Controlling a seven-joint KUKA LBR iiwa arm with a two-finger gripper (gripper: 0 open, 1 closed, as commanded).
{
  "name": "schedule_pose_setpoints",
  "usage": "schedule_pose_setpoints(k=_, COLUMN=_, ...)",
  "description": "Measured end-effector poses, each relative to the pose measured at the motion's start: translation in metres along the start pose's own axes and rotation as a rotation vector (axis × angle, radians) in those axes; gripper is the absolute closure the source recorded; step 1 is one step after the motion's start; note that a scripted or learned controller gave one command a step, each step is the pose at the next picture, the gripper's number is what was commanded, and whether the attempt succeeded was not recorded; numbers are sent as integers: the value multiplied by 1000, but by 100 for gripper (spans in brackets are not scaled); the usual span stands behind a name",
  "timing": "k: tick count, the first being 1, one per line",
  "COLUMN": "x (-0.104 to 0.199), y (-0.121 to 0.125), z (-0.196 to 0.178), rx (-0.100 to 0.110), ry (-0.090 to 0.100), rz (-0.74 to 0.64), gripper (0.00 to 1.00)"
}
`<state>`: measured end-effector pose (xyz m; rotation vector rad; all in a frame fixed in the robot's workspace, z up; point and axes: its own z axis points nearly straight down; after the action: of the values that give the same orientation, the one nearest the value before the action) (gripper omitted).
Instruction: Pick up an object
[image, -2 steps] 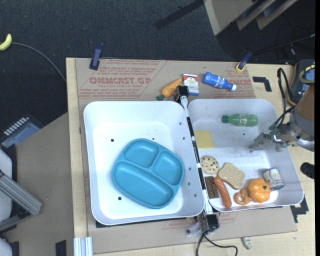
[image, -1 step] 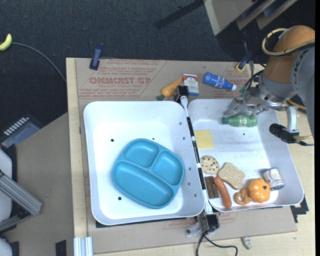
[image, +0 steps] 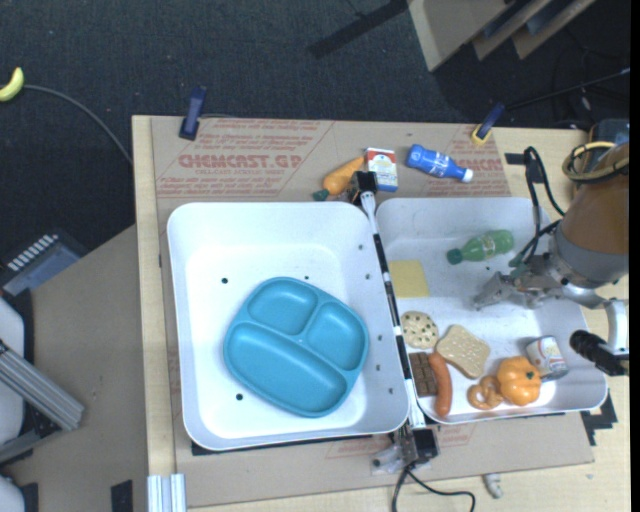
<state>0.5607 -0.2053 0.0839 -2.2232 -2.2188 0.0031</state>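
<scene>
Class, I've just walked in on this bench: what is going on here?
A robot arm reaches into the right bin from the right, its hand low over bare floor just below a green bottle. Toy food lies nearby: a cheese slice, cookie, toast, hot dog and pumpkin. The left bin holds a blue divided tray. Nothing looks picked up yet.

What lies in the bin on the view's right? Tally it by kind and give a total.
Bottles: 1, green bottle
Cans: 1, can
Baked pieces: 3, cookie, toast, pretzel
Other food: 4, cheese slice, sausage, chocolate bar, pumpkin
Total: 9
</scene>
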Motion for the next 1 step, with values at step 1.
schedule_pose_setpoints(k=1, x=-3, y=-82, z=-37, rx=-1, ry=1, rz=0, gripper=0)
